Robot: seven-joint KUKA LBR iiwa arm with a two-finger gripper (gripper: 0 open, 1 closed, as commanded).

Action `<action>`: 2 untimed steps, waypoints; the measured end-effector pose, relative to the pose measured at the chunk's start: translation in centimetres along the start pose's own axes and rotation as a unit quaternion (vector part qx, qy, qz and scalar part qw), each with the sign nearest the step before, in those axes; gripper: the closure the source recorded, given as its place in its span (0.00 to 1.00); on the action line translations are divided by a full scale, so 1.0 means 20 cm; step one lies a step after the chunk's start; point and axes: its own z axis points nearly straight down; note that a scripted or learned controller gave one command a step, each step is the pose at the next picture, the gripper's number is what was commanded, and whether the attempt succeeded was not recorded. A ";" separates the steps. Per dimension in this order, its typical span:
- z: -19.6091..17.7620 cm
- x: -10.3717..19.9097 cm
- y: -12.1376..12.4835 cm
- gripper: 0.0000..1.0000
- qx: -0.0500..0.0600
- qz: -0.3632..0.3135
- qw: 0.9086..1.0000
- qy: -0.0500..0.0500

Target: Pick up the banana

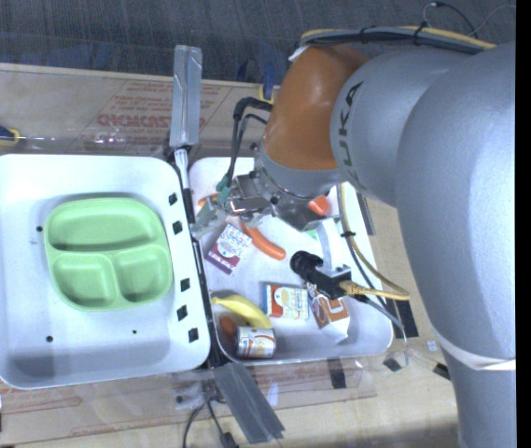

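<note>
The yellow banana [243, 309] lies near the front left corner of the right bin [373, 342], beside a can [256, 343]. My gripper [228, 203] is low in the back left part of that bin, well behind the banana, above a purple and white packet [230, 247]. The arm's orange band and wrist hide much of the gripper.
The left bin [4, 250] holds a green divided tray [108, 252]. In the right bin lie an orange carrot [267, 243], a small carton [286, 301] right of the banana, and a brown carton [332, 312]. The arm covers the bin's back right part.
</note>
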 end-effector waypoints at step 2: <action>0.16 -0.25 -0.43 0.00 -0.001 -0.018 1.000 0.000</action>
